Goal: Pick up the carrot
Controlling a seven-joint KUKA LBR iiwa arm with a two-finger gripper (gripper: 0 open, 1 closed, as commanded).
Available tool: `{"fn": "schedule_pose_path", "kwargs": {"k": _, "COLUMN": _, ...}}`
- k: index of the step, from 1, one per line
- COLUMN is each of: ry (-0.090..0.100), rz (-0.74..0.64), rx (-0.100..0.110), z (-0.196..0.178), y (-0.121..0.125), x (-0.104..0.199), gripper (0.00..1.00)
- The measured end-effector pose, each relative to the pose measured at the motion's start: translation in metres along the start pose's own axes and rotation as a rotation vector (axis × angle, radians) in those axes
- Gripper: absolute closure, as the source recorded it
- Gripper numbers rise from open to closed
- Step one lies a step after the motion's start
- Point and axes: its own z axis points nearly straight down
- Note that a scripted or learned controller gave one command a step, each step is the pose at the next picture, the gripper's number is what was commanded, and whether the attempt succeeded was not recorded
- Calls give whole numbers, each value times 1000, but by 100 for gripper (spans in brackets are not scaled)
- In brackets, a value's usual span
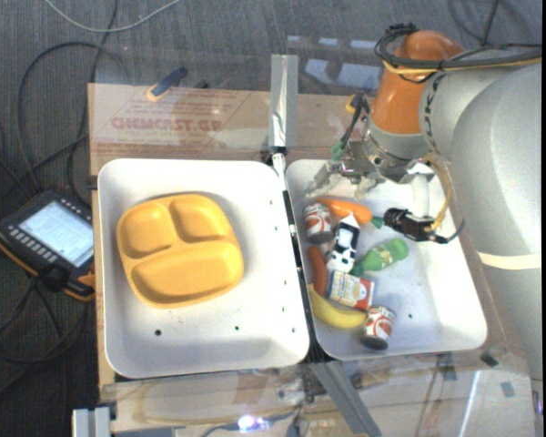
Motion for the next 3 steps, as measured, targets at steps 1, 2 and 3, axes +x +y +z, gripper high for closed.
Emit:
{"fn": "schedule_pose_path", "kwargs": {"k": 1, "ry": -3, "rz": 47, "rx": -7, "z": 34, "y": -11, "x": -77, "gripper": 0}}
{"fn": "schedule_pose_path", "kwargs": {"k": 2, "ry": -4, "rz": 45, "rx": -10, "z": 24, "y": -10, "x": -77, "gripper": 100}}
{"fn": "schedule_pose_path", "kwargs": {"k": 3, "ry": 2, "rz": -67, "rx": -1, "z": -86, "y": 1, "x": 0, "gripper": 100}}
